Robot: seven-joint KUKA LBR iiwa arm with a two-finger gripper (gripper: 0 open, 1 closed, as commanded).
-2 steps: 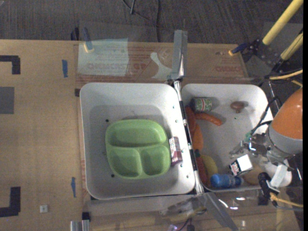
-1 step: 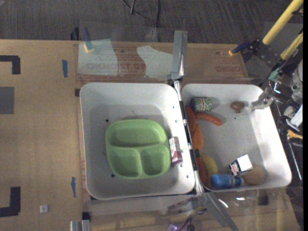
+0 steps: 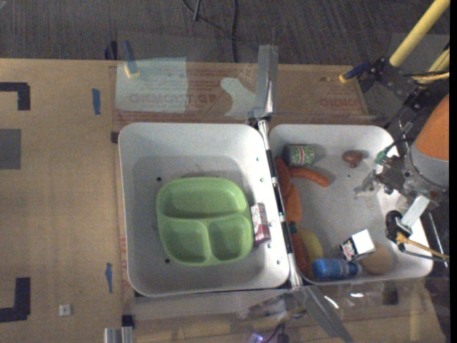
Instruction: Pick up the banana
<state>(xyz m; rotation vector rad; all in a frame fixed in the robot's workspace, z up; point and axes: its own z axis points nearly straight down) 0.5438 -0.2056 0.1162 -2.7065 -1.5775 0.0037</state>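
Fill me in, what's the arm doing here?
The KUKA arm reaches in from the right, its hand over the right bin, away from the banana. The banana lies by that bin's left wall, near a blue bottle, not yet picked up. The left bin holds a green divided tray.

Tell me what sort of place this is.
Probably a robotics lab's pick-and-place test bench, not a kitchen. Two white bins sit side by side on a taped board, toy food like the banana lies loose in the right one, and a robot arm reaches in over it.
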